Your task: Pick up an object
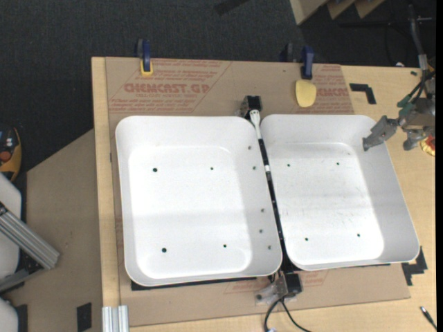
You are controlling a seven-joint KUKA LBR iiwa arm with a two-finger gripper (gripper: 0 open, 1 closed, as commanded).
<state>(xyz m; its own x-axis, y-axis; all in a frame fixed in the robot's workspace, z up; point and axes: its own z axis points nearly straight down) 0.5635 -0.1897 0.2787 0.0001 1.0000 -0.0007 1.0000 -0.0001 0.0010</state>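
At the far right edge of the camera view, my gripper (379,133) reaches in over the back right corner of the right bin (387,185). Its grey tip hangs just above the bin's rim. I see nothing held at the tip. A small pale yellow object (305,93) lies on the brown board behind the right bin, outside both bins and well left of the gripper. The left bin (124,185) sits beside the right one, white with a few dark dots on its floor.
Two blue clamps (144,50) (307,59) hold the brown board at its back edge. A black bracket (252,106) and a cable run along the seam between the bins. A connector with wires (280,289) sits at the front.
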